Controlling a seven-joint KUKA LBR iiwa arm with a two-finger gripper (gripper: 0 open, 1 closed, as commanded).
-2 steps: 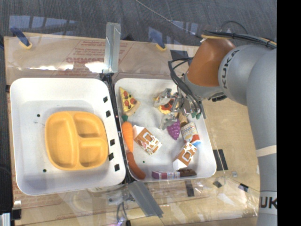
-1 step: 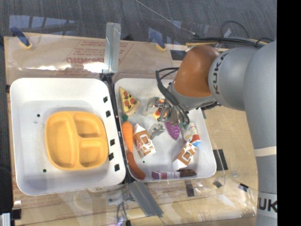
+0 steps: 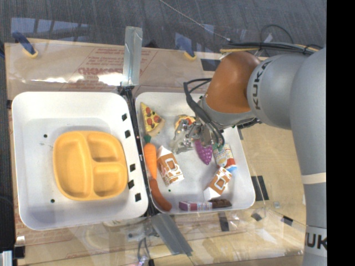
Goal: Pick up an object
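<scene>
In the right bin (image 3: 244, 195), near frame centre, the gripper (image 3: 187, 137) hangs low among toy food; I cannot tell its fingers' state. A purple grape bunch (image 3: 204, 151), perhaps, lies just beside it.

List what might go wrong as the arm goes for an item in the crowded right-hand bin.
1. The end effector sits among tightly packed toys: the purple grape bunch, the small white and orange carton and a yellow item lie close by, so it may nudge or catch the wrong one.
2. The orange carrot and the pizza slice lie against the bin's left wall, leaving little finger room there.
</scene>
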